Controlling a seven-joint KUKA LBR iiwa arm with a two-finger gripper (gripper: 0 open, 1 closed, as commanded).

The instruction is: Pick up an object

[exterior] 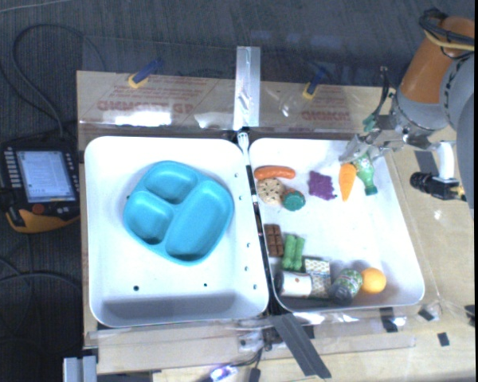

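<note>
Two bins: left bin point(103, 293) is holding a blue tray point(178, 210), right bin point(398, 237) the toys. Gripper point(365, 151) is hanging over right bin's far corner w/ carrot point(347, 181) just below; finger state: can't tell.

The arm point(454, 78) is grey, rounded and smooth, with a broad orange band point(427, 64) wrapped above the wrist. A black cable loops over its top. The gripper point(365, 148) is small, pale metal with green touches and dark fittings.
</note>
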